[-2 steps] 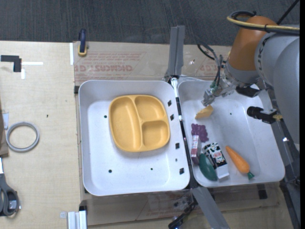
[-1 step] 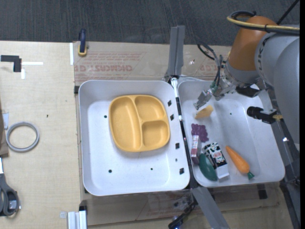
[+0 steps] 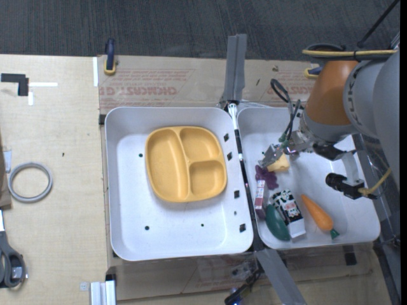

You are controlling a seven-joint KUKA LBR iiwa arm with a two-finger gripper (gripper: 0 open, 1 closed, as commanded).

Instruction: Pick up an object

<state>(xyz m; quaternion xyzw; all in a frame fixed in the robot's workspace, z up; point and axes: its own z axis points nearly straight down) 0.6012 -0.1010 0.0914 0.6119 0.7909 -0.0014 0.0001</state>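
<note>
My gripper [image 3: 275, 154] hangs low over the left part of the right bin [image 3: 356, 234], on the grey arm with the orange band [image 3: 327, 94]. Right beneath its tip lies a small yellow wedge [image 3: 280, 164]; whether it is gripped is unclear. Close by are a purple grape bunch [image 3: 268, 176], a slim pink-red packet [image 3: 259, 194], a black-and-white carton [image 3: 290, 210], a dark green item [image 3: 276, 223] and an orange carrot [image 3: 317, 213].
The left bin [image 3: 127, 234] holds a yellow divided plate [image 3: 186, 164]. A metal divider [image 3: 235, 68] runs between the bins. On the wooden bench to the left lie a grey tape ring [image 3: 28, 182] and scissors [image 3: 9, 267].
</note>
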